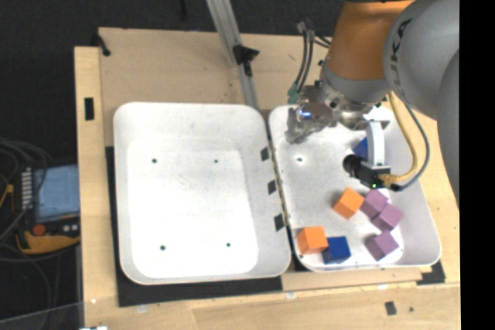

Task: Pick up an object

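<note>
Over the upper-left corner of the right bin point(430, 243), the gripper point(298, 126) hangs from the grey arm point(433, 42), below the orange band point(363, 19). It sits just beside the bin's left wall, close to the seam where the two bins meet. Whether it is spread or pressed together cannot be told from this slanted view, and no object is seen in it.

The objects lie in the lower half of the right bin, apart from the gripper:
- An orange block point(349, 202) sits near the bin's middle.
- Two purple blocks point(382, 209) lie just right of it, touching or nearly touching each other.
- A third purple block point(382, 245) rests lower, near the right-hand wall.
- A second orange block point(313, 239) and a blue block point(336, 250) lie side by side against the lower edge, the orange one near the lower-left corner.
- A further blue piece point(361, 147) shows partly behind a white fitting and black cabling on the arm; its shape cannot be read.

Bare floor in the right bin lies between the gripper and the orange block near the middle, along the left wall. The left bin point(124, 189) presents a wide bare floor, bounded by rounded rims. A metal rail point(224, 19) slants down from the top of the view to the bins' upper junction, just left of the gripper.
</note>
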You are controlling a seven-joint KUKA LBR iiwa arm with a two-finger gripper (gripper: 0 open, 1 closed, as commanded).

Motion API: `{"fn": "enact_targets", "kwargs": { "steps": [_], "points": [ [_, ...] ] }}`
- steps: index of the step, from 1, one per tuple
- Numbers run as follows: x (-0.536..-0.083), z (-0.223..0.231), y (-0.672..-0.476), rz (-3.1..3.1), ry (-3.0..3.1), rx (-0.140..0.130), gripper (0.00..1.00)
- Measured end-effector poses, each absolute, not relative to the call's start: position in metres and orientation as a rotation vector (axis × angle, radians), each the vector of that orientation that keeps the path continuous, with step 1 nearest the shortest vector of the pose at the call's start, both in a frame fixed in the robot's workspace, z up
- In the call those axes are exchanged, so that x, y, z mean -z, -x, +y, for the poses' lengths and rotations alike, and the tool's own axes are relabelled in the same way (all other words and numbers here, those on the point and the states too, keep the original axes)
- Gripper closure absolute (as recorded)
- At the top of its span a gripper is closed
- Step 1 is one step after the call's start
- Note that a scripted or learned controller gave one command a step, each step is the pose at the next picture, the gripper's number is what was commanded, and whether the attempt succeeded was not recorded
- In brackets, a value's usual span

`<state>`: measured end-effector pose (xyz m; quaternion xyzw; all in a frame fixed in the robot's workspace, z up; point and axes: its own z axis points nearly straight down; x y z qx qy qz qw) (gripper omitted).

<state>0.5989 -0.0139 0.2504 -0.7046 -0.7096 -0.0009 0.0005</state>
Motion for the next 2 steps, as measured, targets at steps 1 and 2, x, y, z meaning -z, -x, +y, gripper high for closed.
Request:
{"fn": "enact_targets", "kwargs": {
  "steps": [1, 2],
  "points": [
    [-0.258, 0.037, -0.586, -2.229, 2.211, 0.003, 1.0],
    [-0.254, 0.078, -0.576, -2.227, 2.213, -0.001, 1.0]
  ]
}}
